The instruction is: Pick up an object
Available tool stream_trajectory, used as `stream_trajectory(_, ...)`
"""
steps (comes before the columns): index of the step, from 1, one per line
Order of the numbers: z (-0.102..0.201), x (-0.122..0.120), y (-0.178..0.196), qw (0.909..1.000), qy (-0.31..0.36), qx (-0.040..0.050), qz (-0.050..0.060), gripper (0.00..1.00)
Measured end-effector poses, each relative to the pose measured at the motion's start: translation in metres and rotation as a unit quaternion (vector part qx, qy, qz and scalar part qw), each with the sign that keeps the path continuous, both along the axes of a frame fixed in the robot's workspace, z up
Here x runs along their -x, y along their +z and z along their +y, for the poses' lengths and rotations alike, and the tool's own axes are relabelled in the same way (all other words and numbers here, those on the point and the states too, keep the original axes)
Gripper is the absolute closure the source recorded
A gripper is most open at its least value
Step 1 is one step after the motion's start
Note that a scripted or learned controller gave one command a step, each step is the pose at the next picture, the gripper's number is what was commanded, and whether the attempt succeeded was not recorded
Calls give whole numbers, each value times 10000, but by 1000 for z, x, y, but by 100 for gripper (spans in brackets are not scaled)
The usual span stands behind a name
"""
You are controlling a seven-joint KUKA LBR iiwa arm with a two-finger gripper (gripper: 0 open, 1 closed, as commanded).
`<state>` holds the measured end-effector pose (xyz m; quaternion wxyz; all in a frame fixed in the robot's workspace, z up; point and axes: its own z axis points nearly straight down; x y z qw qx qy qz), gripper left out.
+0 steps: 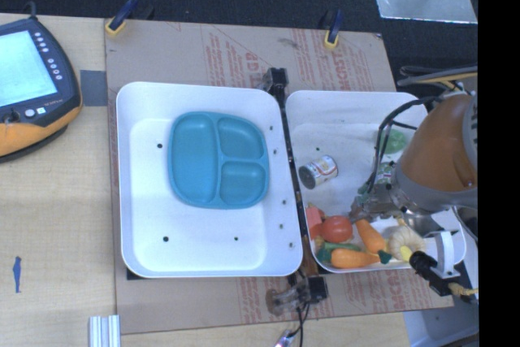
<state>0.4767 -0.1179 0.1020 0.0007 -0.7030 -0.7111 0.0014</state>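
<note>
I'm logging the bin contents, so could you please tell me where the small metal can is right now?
The can lies on its side in the right bin, near its left wall, above the red tomato and left of the arm.

Pendant: bench, far left
Clamps: cardboard's top edge
Blue plate: left bin
</note>
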Motion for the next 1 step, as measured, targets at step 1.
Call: stream_trajectory(1,11,0,117,10000,-33,-6,-7,100)
